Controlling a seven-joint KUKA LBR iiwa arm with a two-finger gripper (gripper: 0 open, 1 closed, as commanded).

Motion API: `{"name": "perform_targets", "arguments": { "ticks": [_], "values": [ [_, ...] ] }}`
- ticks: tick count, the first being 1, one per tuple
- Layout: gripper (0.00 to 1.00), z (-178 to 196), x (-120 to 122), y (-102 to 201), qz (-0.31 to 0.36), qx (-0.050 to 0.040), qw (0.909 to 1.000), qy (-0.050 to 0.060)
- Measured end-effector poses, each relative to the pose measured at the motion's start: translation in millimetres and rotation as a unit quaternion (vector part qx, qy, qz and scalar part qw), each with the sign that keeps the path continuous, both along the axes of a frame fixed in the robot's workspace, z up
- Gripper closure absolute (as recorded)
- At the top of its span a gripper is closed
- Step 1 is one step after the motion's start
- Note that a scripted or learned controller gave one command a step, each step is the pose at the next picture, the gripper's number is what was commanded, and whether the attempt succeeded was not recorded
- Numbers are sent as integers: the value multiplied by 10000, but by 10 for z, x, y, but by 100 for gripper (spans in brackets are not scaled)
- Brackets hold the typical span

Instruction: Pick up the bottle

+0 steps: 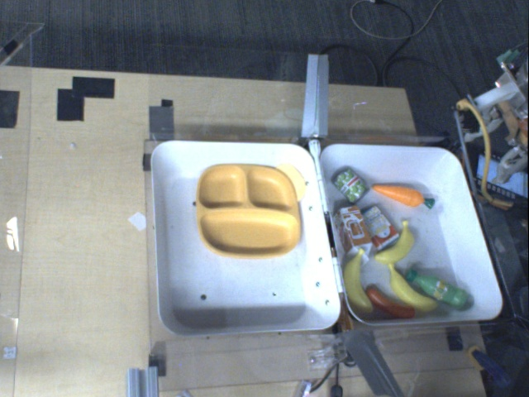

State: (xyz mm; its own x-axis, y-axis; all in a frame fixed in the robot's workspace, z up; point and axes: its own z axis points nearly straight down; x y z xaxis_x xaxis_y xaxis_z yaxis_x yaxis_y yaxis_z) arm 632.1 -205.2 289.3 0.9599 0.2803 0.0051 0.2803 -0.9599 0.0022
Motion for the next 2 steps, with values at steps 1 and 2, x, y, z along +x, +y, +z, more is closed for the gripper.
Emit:
{"name": "perform_targets", "arguments": {
  "ticks": [1, 2],
  "values": [
    [0, -2020, 150, 14, -374, 5, 9993, -1],
    [100, -1892, 177, 36, -333, 3, 9994, -29]
  ]
}}
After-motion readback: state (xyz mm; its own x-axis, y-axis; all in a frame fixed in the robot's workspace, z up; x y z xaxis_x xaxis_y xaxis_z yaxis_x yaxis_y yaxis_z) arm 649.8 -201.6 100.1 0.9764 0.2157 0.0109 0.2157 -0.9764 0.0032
